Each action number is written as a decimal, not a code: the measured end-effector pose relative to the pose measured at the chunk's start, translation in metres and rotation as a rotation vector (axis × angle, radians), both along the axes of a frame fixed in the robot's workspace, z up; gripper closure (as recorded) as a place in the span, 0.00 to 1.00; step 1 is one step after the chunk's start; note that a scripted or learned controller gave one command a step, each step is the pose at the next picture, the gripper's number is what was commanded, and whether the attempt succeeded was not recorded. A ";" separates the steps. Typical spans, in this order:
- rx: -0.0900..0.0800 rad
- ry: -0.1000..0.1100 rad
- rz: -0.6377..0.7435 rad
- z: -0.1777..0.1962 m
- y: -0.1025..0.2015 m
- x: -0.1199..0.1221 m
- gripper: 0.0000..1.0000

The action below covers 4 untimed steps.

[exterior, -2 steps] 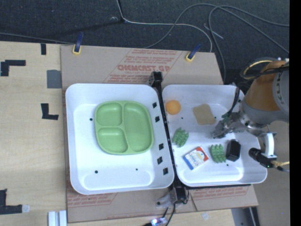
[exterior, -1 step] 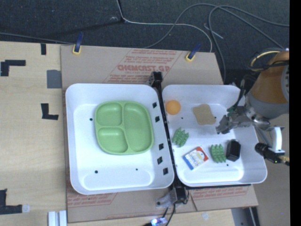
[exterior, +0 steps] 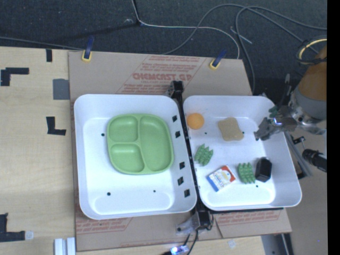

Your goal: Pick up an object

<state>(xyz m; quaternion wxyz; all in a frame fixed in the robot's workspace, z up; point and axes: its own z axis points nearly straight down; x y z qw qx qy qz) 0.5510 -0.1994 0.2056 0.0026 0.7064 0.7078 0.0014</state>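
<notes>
The right bin [exterior: 276,195] holds an orange ball [exterior: 195,121], a tan sponge-like block [exterior: 230,128], two green spiky toys [exterior: 203,154] [exterior: 245,172], a small white, red and blue packet [exterior: 221,177] and a black object [exterior: 263,169]. My gripper [exterior: 264,131] hangs over the bin's right side, just right of the tan block and above the black object. Nothing shows between its fingers.
The left bin [exterior: 85,142] holds a green divided plate [exterior: 140,143]. A black divider strip [exterior: 183,142] runs between the bins. Cables [exterior: 212,20] lie on the dark surface behind. The arm's body [exterior: 313,92] stands at the right edge.
</notes>
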 end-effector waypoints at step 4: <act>0.002 0.008 0.003 0.002 0.166 0.009 1.00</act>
